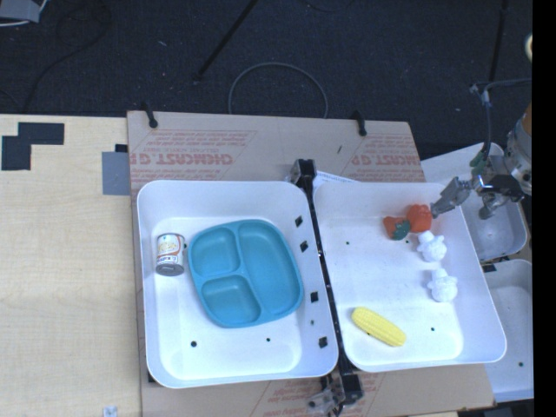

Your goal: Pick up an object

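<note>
In the right bin (373,259) lie an orange-red toy with a green end (410,221), two white crumpled lumps (432,248) (442,286) and a yellow corn cob (378,327). The left bin (165,328) holds a blue divided plate (244,272) and a small tin can (170,254) beside it. My gripper (470,199) hangs at the right bin's far right corner, just right of the orange-red toy. It is open, its fingers spread with nothing between them.
A black divider (314,268) runs between the two bins. Brown cardboard (261,150) lies under and behind them. A pale wooden surface (61,276) stretches to the left. A white tray (512,233) sits right of the bins under the arm.
</note>
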You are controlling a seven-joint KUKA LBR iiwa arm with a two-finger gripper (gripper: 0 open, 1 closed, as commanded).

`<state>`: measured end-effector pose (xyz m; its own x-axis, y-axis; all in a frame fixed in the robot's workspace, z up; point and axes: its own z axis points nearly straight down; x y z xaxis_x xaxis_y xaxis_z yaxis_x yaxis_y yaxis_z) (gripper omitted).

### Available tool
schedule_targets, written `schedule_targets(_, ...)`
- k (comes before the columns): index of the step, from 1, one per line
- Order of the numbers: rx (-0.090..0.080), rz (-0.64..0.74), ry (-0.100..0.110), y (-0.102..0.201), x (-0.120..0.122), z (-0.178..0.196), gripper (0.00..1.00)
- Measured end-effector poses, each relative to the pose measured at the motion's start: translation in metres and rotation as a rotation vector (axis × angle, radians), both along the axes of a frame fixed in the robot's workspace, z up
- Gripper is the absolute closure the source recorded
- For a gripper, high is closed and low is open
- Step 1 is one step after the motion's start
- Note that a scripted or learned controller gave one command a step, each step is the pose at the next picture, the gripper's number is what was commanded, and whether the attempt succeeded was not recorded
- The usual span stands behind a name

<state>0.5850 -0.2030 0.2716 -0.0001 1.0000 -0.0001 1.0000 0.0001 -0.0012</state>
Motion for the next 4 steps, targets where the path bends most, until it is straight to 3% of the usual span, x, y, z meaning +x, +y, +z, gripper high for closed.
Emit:
schedule_targets(2, 0.002, 0.004, 0.005, 0.005, 0.011, -0.109, 0.00)
schedule_targets(3, -0.006, 0.000, -0.007, -0.007, 0.013, -0.155, 0.00)
schedule_targets(4, -0.007, -0.001, -0.011, -0.008, 0.015, -0.141, 1.00)
